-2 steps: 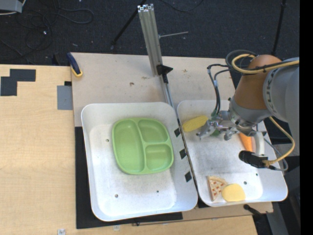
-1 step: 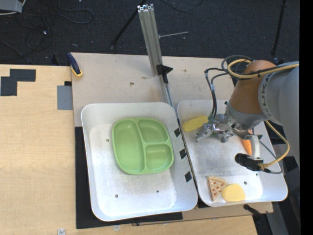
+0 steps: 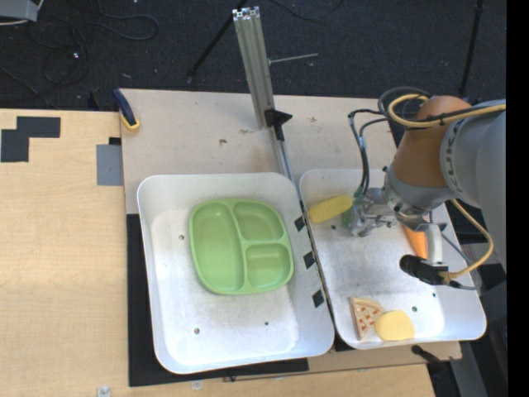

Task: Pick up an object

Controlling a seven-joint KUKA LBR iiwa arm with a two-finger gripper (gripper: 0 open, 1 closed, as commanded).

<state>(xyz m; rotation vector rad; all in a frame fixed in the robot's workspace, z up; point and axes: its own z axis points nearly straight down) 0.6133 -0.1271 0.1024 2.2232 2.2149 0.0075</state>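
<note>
My gripper (image 3: pixel 360 224) hangs low over the right bin (image 3: pixel 372 279), near its upper middle, below the orange band of the arm. Just left of it lies a yellow banana-like piece (image 3: pixel 329 208), close to the fingers but not visibly between them. An orange carrot-like piece (image 3: pixel 419 242) lies to the right of the gripper, partly hidden by the arm. A pizza slice (image 3: pixel 364 314) and a round yellow piece (image 3: pixel 394 327) rest at the bin's near edge.
The left bin (image 3: pixel 165 304) holds a green divided plate (image 3: pixel 241 246). A metal post (image 3: pixel 256 64) rises behind the bins. Cables loop around the wrist (image 3: pixel 364 151). A black part of the arm (image 3: pixel 423 269) juts over the right bin.
</note>
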